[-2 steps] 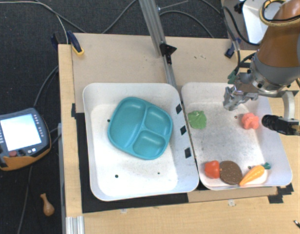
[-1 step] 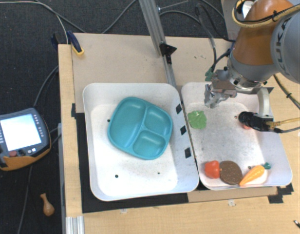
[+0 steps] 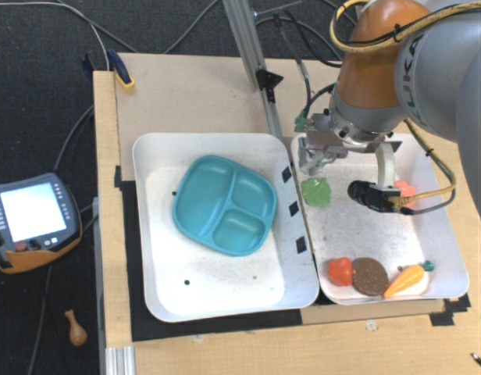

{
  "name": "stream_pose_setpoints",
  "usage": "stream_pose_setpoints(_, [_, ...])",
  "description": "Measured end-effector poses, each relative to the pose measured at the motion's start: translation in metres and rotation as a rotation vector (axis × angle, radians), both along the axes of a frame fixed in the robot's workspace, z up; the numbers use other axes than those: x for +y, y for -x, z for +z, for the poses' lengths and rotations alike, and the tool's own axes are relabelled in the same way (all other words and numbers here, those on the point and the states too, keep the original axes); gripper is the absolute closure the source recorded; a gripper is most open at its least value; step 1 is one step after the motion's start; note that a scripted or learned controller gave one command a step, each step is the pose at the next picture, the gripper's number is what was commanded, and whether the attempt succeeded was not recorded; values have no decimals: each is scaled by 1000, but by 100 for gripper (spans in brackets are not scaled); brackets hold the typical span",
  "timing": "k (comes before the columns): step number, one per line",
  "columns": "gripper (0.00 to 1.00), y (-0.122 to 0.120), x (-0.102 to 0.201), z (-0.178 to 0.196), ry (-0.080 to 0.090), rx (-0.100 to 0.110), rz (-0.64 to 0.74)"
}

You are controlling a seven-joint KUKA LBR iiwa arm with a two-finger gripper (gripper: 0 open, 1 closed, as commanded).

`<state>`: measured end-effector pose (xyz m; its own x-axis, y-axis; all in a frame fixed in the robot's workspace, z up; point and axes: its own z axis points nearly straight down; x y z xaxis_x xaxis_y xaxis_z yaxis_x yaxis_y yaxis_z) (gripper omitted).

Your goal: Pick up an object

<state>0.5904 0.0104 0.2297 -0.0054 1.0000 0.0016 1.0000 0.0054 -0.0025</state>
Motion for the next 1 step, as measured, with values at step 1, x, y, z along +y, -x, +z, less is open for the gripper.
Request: stream_pose_setpoints(1, [100, -6, 55, 9, -1, -5, 0])
